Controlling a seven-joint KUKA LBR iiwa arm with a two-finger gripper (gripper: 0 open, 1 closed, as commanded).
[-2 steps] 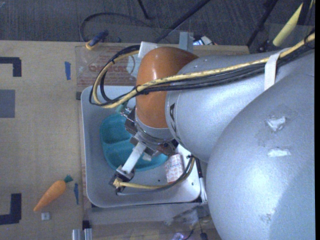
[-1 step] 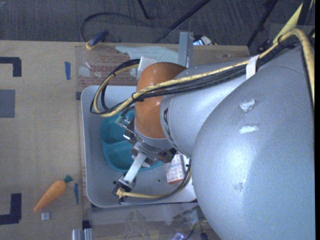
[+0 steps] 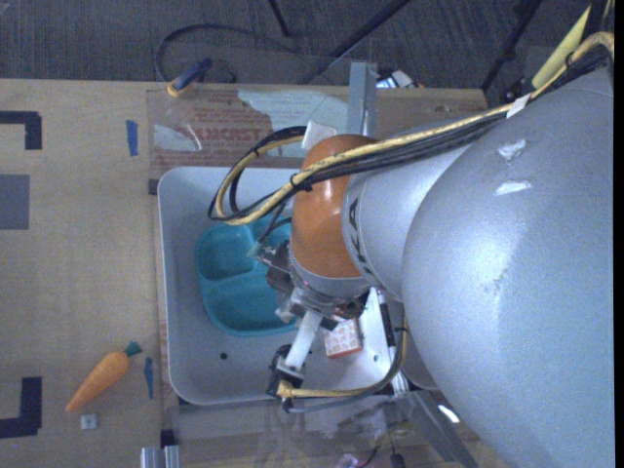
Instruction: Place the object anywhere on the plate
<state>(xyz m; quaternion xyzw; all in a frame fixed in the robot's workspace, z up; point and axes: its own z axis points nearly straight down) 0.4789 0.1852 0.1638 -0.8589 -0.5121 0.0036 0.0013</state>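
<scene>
A teal plate (image 3: 232,279) with divided sections lies in the left part of the white bin (image 3: 190,359); the arm covers its right side. My gripper (image 3: 331,322) hangs under the orange wrist band, just right of the plate's near edge and mostly hidden by the arm. A small red and white patterned object (image 3: 342,340) shows right below the gripper, over the bin floor beside the plate. Whether it is held or lying in the bin cannot be made out.
An orange toy carrot (image 3: 97,379) lies on the wooden bench left of the bin, outside it. Blue tape marks (image 3: 132,136) and black corner marks (image 3: 23,130) sit on the bench. The large grey arm covers the right side of the view.
</scene>
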